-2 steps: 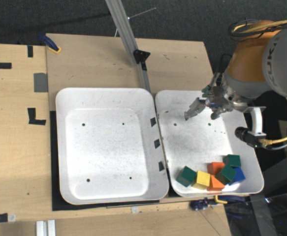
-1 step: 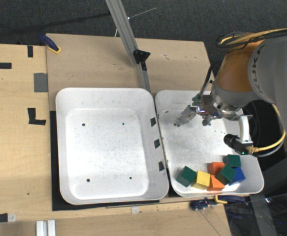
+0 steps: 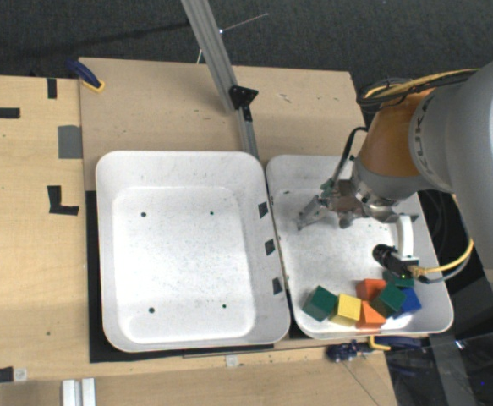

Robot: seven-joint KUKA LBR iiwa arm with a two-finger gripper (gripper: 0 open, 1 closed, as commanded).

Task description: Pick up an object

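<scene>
Several small blocks lie clustered in the near right corner of the right bin (image 3: 309, 172): a green block (image 3: 319, 303), a yellow block (image 3: 346, 309), an orange block (image 3: 370, 314), a red block (image 3: 368, 289), a dark green block (image 3: 393, 297) and a blue block (image 3: 409, 304). My gripper (image 3: 325, 218) hangs over the middle of this bin, above bare floor and well back from the blocks. Its fingers are spread open, and nothing sits between them.
The left bin (image 3: 183, 248) stands beside the right one, their rims touching. A slanted metal pole (image 3: 216, 45) with a black clamp rises behind the bins. A black connector with a yellow cable (image 3: 392, 260) hangs off the arm, just above the blocks.
</scene>
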